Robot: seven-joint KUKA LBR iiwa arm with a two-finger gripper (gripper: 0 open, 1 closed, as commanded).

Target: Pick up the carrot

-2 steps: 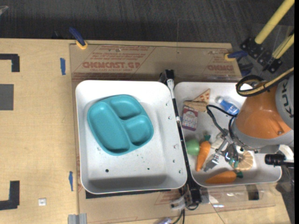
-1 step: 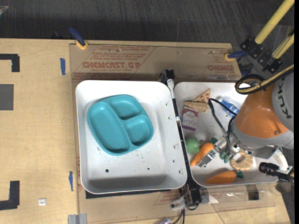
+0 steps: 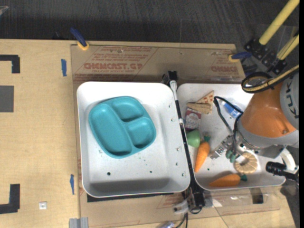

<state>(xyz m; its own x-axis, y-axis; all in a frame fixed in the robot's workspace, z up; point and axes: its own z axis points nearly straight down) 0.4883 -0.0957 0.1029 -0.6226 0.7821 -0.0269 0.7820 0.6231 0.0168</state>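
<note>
Two carrots lie in the right bin (image 3: pixel 266 182). One orange carrot (image 3: pixel 201 156) slants near the bin's left wall, its green top pointing to the back. A second carrot (image 3: pixel 225 180) lies flat along the front wall, green end to the right. My gripper (image 3: pixel 226 150) hangs low over the bin's middle, just right of the slanted carrot and above the flat one. No carrot shows between its tips. The arm's orange band (image 3: pixel 264 117) covers the bin's right part.
The left bin (image 3: pixel 90 175) holds a teal divided plate (image 3: pixel 122 125). In the right bin are also a green round item (image 3: pixel 193 138), a small reddish box (image 3: pixel 192 118), a sandwich wedge (image 3: pixel 204 101), a blue item (image 3: pixel 232 110) and a round pastry (image 3: pixel 246 163). Cables hang at the back right.
</note>
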